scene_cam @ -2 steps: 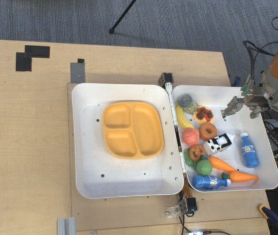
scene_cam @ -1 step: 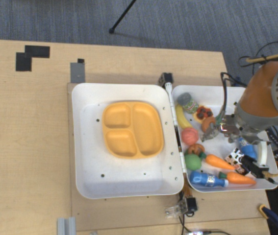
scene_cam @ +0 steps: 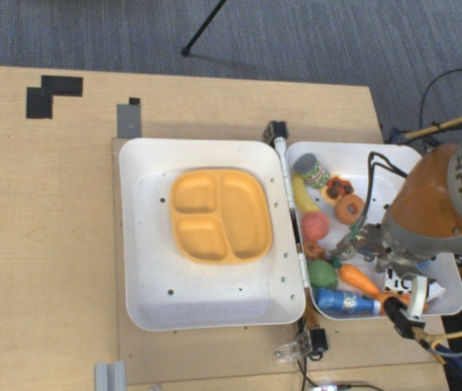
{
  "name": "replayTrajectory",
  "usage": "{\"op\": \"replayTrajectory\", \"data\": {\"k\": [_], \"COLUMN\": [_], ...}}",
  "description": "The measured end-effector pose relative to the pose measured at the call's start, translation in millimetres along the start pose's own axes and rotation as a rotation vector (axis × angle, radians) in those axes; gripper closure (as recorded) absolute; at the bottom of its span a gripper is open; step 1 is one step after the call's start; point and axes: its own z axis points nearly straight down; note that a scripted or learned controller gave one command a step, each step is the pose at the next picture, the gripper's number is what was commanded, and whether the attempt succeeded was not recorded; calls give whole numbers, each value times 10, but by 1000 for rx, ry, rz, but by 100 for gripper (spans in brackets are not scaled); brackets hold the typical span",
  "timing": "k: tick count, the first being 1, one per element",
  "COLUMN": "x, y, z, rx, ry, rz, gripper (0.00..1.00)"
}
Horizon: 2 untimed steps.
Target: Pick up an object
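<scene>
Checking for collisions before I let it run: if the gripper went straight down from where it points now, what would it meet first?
Probably the orange carrot, just under the gripper; depth is unclear.

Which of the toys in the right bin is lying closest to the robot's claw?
The orange carrot. It lies just under the gripper, between the green ball and the blue bottle. The doughnut and the can sit farther up the bin.

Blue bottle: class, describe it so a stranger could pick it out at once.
Find the right white bin, crowded with toys. Along its near edge lies the blue bottle, on its side below the toy carrot. It is the bin's one blue thing.
</scene>
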Motion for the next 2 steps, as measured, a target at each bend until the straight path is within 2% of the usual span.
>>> {"op": "replayTrajectory", "data": {"k": [1,2], "x": [76,148], "y": [-11,-23], "z": [-3,-5], "rx": [-1,-2], "ry": [-1,-2], "rz": [-441,-606], "gripper": [0,0]}}
